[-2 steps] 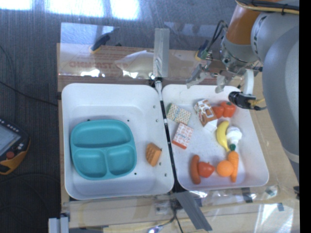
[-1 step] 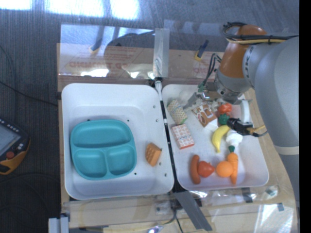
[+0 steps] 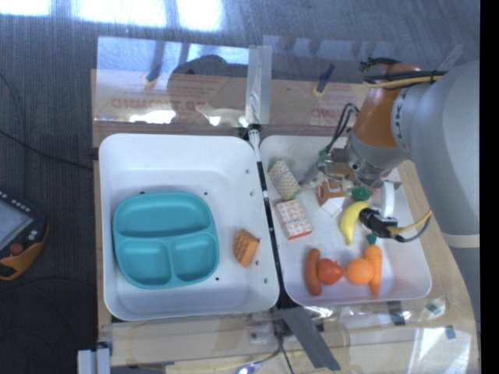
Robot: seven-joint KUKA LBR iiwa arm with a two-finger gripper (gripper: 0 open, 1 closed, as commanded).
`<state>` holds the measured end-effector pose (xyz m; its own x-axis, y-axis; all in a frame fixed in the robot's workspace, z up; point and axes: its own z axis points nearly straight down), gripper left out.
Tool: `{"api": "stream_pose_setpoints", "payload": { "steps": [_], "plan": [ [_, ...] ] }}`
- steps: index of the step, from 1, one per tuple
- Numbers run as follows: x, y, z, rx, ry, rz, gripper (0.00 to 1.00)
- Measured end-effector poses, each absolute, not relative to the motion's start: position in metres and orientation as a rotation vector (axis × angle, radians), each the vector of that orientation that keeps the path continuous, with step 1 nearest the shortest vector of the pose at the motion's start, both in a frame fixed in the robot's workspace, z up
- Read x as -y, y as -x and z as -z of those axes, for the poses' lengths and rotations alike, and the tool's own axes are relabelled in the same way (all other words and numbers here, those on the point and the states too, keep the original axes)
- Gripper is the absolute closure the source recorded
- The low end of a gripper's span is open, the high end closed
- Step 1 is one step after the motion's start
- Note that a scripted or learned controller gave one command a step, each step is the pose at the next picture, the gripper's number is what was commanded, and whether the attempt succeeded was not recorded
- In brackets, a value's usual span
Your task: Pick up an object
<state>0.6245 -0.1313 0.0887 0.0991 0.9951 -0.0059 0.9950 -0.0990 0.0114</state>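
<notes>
Tool [image 3: 348,179], banana [image 3: 352,219] just below

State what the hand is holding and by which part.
Cannot be told: the hand sits low among the right bin's items near the banana.

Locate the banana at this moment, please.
The banana lies in the right bin, toward its right side, just below the gripper, with the orange and tomato nearer the front edge.
</notes>
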Motion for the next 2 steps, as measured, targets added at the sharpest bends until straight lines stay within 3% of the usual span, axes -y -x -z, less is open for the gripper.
{"api": "stream_pose_setpoints", "payload": {
  "steps": [1,2],
  "plan": [
    [0.131,-0.624,-0.095,-2.107,-2.319,0.004,1.00],
    [0.065,-0.626,-0.213,-1.843,-2.546,0.015,1.00]
  ]
}}
